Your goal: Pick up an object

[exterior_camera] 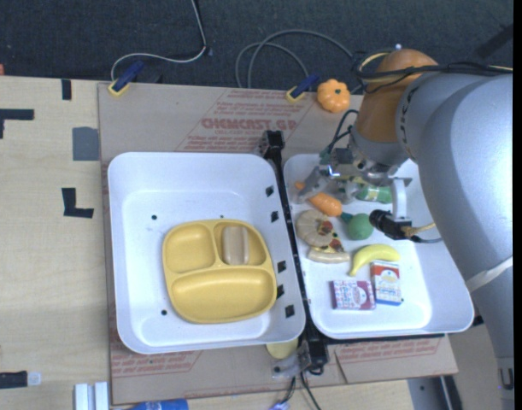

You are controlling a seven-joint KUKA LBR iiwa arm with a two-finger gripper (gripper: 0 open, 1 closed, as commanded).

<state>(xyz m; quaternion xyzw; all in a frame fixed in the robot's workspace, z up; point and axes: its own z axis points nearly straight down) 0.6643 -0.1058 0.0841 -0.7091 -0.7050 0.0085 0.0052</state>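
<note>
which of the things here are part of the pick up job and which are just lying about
Job: gripper above the right bin; in that bin, carrot, green ball, banana, round biscuit, two small cartons.

Lying about: yellow divided plate in the left bin, small pumpkin and cables on the bench.

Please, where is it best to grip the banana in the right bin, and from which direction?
Probably the banana at its middle, from above, fingers across its narrow width. It lies flat and curved, with a red and white box close below, so the ends look more crowded.
</note>
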